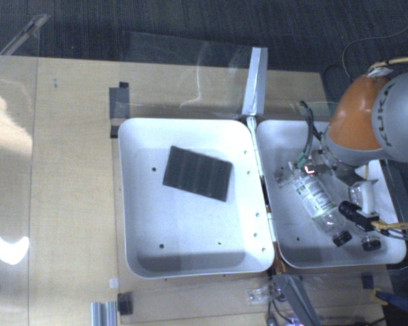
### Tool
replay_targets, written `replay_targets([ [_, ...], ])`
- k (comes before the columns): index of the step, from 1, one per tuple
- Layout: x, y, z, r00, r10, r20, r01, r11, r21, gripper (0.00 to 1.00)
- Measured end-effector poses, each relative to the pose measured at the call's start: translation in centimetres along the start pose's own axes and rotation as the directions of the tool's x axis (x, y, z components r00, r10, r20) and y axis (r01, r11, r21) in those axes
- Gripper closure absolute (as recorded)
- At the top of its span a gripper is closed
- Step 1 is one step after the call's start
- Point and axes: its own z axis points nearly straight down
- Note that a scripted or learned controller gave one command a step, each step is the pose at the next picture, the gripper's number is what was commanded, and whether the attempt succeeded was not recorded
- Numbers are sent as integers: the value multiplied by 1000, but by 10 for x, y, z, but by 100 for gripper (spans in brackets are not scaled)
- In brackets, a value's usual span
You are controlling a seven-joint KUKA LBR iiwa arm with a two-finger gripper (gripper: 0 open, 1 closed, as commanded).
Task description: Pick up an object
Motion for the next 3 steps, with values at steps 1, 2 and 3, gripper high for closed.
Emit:
replay_targets([
  [1, 14, 41, 1, 1000, -5, 0, 5, 1000, -3, 0],
  [2, 14, 43, -11, 1000, -7, 0, 7, 1000, -9, 100],
  [3, 43, 88, -91, 990, -139, -6, 139, 990, 11, 100],
])
